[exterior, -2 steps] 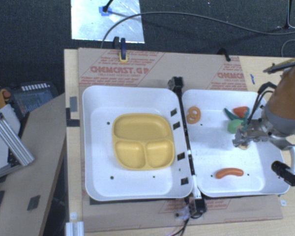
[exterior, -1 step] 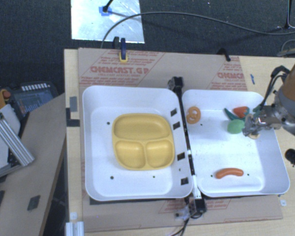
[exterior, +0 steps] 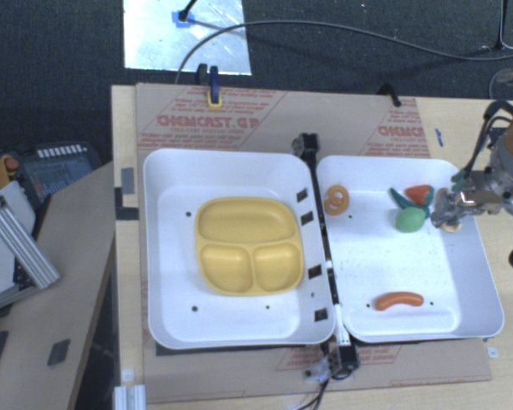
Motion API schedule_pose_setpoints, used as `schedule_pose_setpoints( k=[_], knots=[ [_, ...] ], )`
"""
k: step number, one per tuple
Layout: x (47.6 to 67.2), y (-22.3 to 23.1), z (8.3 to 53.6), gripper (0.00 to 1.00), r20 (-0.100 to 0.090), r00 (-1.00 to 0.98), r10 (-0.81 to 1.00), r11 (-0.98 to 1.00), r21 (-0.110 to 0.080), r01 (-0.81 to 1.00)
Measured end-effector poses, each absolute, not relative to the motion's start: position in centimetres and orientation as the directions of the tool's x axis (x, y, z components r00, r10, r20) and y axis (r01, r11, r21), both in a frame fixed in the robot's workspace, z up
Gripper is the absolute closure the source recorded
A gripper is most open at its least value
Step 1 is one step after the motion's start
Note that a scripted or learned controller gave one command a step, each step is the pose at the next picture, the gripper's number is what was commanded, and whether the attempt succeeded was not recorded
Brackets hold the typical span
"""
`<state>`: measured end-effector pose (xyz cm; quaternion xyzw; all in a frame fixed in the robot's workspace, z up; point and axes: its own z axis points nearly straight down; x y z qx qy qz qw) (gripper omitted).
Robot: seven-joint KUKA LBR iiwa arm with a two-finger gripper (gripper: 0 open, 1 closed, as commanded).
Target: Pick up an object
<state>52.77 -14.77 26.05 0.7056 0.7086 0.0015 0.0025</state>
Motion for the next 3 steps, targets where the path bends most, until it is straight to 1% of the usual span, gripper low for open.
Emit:
schedule_pose_setpoints(
  k=[1, 2, 3],
  knots=[
    [53.7, -9.6, 26.0, 1.0, 0.001, -0.01, 1.0, 0.01, 0.003, 1.0],
    [55.8, -4.6, 24.2, 1.0, 0.001, -0.009, 1.0, 0.009, 0.002, 1.0],
    [57.7, -0.1, 24.7, 1.0, 0.001, -0.009, 1.0, 0.009, 0.003, 1.0]
  ],
)
